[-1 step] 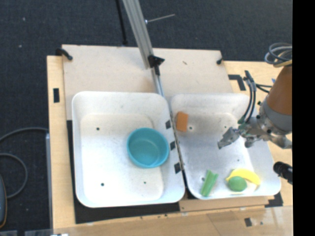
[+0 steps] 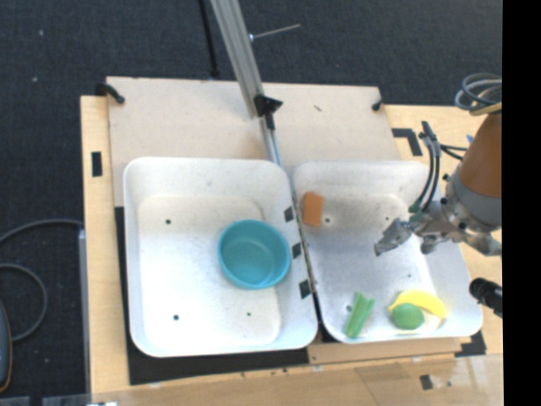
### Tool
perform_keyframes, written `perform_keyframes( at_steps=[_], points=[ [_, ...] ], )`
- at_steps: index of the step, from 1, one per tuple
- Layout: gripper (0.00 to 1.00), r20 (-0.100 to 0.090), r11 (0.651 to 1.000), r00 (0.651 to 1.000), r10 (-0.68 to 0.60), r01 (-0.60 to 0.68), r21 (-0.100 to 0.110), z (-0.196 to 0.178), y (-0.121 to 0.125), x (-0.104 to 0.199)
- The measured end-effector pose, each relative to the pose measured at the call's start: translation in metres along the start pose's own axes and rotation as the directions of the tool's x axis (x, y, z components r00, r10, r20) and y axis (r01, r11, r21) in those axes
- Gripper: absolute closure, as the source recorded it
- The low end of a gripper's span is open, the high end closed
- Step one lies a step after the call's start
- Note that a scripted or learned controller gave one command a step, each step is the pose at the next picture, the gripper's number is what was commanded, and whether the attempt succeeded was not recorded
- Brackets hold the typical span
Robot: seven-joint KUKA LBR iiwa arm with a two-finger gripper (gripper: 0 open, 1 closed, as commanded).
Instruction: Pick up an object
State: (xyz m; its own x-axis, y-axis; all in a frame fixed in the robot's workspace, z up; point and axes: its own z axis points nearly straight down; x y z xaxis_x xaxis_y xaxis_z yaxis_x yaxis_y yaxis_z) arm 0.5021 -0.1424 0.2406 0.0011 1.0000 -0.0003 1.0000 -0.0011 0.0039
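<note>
Where bare floor shows, gripper [image 2: 396, 237] unladen.

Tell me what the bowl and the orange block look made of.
Bowl: likely plastic, a uniform teal with a smooth thin rim and soft sheen. Orange block: possibly foam or sponge, its surface matte and its corners rounded; too small to be sure.

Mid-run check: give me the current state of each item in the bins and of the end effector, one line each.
Blue bowl: upright, lying in the left bin, near its right wall.
Orange block: resting in the right bin, by its left wall.
Green stick: lying flat near the right bin's front edge.
Green ball: sitting against the yellow piece, front right.
End effector: above the right bin, nothing seen between its fingers.
</note>
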Motion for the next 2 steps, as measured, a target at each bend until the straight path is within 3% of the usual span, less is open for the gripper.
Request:
perform_keyframes(
  at_steps=[2],
  points=[
    [0.0,-0.001,1.0,1.0,0.0,0.0,0.009,0.108,0.007,0.015]
  ],
)
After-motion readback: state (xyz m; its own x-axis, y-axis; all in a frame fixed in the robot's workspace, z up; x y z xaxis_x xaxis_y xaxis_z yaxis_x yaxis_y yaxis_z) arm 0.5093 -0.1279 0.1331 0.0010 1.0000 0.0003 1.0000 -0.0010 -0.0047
